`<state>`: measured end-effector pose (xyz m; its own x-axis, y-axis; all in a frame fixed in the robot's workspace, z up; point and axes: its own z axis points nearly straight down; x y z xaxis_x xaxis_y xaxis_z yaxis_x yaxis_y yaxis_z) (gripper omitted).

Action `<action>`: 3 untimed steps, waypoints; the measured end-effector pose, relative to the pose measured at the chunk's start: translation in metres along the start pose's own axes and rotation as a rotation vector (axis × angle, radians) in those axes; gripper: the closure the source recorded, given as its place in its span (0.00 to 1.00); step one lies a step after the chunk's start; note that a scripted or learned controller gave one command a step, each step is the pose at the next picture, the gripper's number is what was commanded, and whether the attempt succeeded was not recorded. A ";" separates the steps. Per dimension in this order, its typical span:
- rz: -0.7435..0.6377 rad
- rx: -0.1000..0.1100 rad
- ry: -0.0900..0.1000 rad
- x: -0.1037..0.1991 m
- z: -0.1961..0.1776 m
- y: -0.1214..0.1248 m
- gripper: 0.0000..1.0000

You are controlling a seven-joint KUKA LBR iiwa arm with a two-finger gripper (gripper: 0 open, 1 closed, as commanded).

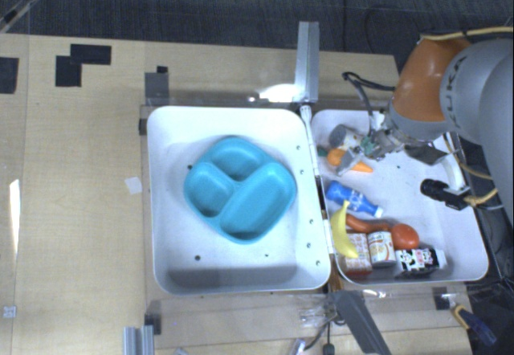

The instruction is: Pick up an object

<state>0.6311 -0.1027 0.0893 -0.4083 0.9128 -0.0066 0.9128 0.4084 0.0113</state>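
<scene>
The right bin holds several small objects. An orange carrot-like piece and a grey object lie at its back left. A blue and white tube lies mid-left, with a yellow banana below it. A red item, two small cans and a black and white carton line the front. My gripper reaches down at the back of this bin, right beside the orange piece and the grey object. Nothing is visibly held.
The left bin holds a blue three-compartment plate. A metal post stands behind the divider between the bins. The grey arm with its orange band covers the right bin's back right corner. Cables hang over its right side.
</scene>
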 end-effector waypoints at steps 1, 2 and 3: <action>-0.003 -0.003 0.002 0.001 -0.012 0.003 1.00; 0.068 0.004 0.004 0.050 -0.098 0.067 1.00; -0.111 0.006 0.004 0.028 -0.097 -0.010 1.00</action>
